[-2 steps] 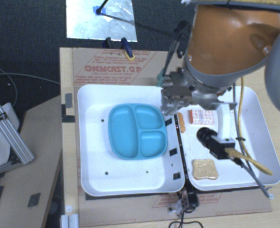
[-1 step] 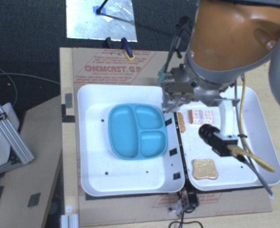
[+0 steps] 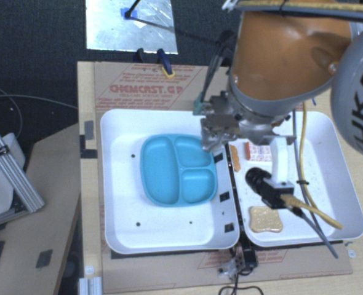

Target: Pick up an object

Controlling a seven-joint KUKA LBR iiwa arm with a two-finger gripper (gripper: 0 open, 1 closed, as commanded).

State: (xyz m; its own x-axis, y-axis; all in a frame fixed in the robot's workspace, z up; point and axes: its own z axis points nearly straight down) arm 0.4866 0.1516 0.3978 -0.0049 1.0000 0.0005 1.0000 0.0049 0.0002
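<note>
Tool (image 3: 213,134) sits centre frame, low over the ridge where the two bins meet, right at the upper right corner of the blue plate (image 3: 172,171). Can't tell whether it's wide or narrow: the wrist body hides the business end. Nothing visibly held.

Candidates:
- Blue plate: centre of the left bin (image 3: 123,217), lying flat, three compartments. Looks like moulded plastic, so I'd expect light, stiff and slick. Too broad to span, so the only hold is a pinch on the raised rim. The corner nearest the tool is the obvious spot. An off-centre hold will likely make it swing or slip.
- Orange stick (image 3: 234,157): upper left of the right bin (image 3: 332,165), just beside the ridge, lying lengthwise along it. Thin, probably light and stiff. Take it across the narrow width, mid-length. The bin wall is close, so clearance on that side is tight.
- Red-and-white packet (image 3: 259,152): just right of the stick, partly under the arm. Flat, probably soft; hard to get under.
- Toast slice (image 3: 266,220): lower part of the right bin, flat on the floor. Likely light and maybe spongy; needs an edge pinch.

Best bet from this pose: plate rim or stick.
</note>
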